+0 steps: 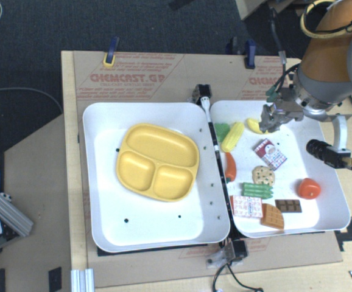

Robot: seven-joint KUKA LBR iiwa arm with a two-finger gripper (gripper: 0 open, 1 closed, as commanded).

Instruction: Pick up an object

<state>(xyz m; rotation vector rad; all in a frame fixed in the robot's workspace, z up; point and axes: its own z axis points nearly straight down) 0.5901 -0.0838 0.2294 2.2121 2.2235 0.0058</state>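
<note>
Two bins before me; my gripper (267, 121) hangs over a yellow piece (253, 125) in the right bin (331, 208), grip state unclear.

Two white bins (100, 181) on bench (72, 163)

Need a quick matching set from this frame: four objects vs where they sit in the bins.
Things:
1. yellow three-compartment plastic tray
2. red toy tomato
3. yellow toy corn cob
4. orange toy waffle

Places:
A. right bin, near front edge
B. left bin, middle
C. right bin, right side
D. right bin, back left, beside the green piece

Pairs: 1-B, 2-C, 3-D, 4-A
</note>
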